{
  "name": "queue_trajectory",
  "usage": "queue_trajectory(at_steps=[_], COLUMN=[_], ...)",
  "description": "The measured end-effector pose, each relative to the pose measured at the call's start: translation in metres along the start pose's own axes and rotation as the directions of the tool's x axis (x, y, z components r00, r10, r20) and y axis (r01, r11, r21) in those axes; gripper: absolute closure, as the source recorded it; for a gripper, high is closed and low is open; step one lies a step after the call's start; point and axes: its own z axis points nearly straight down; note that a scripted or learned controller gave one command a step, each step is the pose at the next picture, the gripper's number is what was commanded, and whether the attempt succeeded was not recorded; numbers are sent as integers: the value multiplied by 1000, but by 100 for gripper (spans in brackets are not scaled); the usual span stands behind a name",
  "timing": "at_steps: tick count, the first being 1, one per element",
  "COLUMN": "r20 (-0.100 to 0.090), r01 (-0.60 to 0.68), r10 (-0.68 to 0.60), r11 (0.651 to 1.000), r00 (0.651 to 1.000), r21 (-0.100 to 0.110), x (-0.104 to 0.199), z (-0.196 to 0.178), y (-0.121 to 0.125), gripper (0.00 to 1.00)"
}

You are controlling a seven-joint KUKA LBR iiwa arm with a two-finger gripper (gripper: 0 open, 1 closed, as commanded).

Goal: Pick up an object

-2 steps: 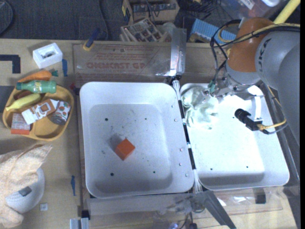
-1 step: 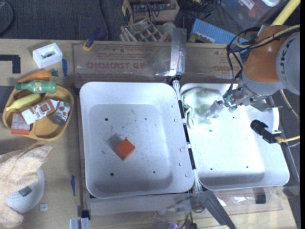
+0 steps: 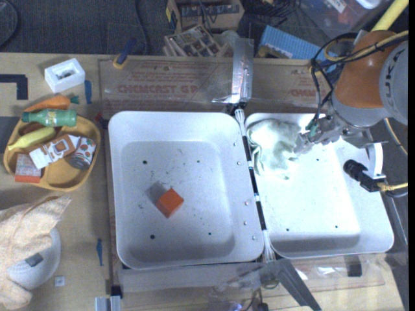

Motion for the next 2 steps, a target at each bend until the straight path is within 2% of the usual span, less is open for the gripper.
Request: queue_trajectory(at_steps=[1,2], r20=[0,3], r01=[0,93], r10=[0,-93], r11=[1000,996], r00=[1000,996], r21=[0,-5], x=[0,18], z=[0,49], y=[0,12], gripper=[0,0])
